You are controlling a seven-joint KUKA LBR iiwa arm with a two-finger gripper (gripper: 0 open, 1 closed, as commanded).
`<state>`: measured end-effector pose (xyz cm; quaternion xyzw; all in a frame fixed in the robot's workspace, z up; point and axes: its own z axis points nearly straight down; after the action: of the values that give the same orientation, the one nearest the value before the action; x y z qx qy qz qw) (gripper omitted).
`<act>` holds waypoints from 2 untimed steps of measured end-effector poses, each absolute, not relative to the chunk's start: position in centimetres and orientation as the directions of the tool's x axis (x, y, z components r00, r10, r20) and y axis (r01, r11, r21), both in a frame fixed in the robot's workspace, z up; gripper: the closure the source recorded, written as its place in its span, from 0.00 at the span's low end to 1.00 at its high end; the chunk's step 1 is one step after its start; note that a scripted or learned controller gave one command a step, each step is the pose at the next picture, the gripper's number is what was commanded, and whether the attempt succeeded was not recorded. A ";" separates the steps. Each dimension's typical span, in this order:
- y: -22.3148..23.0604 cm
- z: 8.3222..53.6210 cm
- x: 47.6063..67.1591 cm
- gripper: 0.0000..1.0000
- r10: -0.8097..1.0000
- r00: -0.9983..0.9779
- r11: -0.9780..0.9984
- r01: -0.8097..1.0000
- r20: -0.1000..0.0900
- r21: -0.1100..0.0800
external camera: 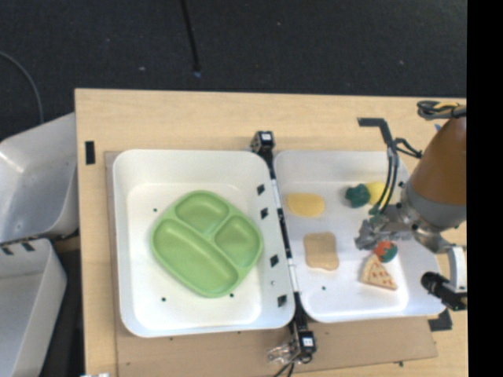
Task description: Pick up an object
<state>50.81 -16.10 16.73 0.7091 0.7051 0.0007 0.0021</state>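
Observation:
The right bin (346, 309) holds a yellow oval piece (305, 205), a tan bread slice (321, 251), a green broccoli-like piece (357, 195), a yellow item (377, 191) partly hidden behind cables, a pizza slice (379, 276) and a small red and green piece (384, 250). My gripper (376, 240) is low over the right bin, right at the red and green piece and just above the pizza slice. The wrist hides how the fingers stand.
The left bin (134, 305) holds a green divided plate (206, 243). A divider with black clips (277, 234) runs between the bins. The arm's grey body and orange band (440, 171) cover the right bin's right side. Cables (389, 155) hang over its far edge.

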 end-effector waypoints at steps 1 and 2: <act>-16.4 21.7 50.5 1.00 1.000 0.000 0.000 1.000 -0.002 0.006; -16.8 27.0 51.6 1.00 1.000 -0.003 0.003 1.000 -0.003 0.006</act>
<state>51.59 -16.77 27.00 0.7062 0.7080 0.0012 0.0033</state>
